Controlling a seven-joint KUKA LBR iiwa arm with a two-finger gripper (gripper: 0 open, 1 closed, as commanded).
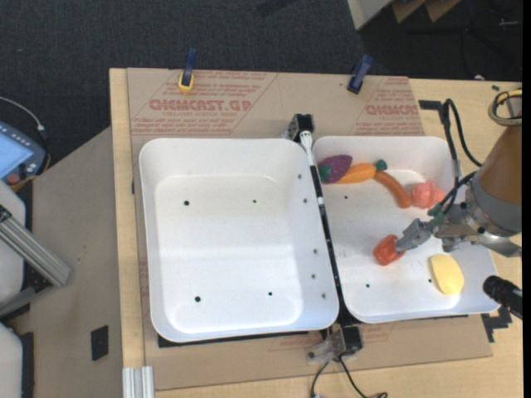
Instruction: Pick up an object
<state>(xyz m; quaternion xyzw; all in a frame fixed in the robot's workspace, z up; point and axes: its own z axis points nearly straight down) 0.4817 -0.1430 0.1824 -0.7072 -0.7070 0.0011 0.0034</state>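
Red toy [387, 249] is sitting right at the gripper [406, 243] tip; whether it's gripping, I cannot tell; yellow lemon [446, 274] is lying just behind.

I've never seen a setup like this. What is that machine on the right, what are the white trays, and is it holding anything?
One camera looks down at a slant on a bench. The grey and orange machine is a robot arm reaching in from the right. Its gripper, a two-fingered claw, is at a small red toy in the right bin; I cannot tell whether it grips it. That bin also holds a purple toy, an orange carrot, a curved orange piece, a pink lump and a yellow lemon-like object. The left bin sits beside it.
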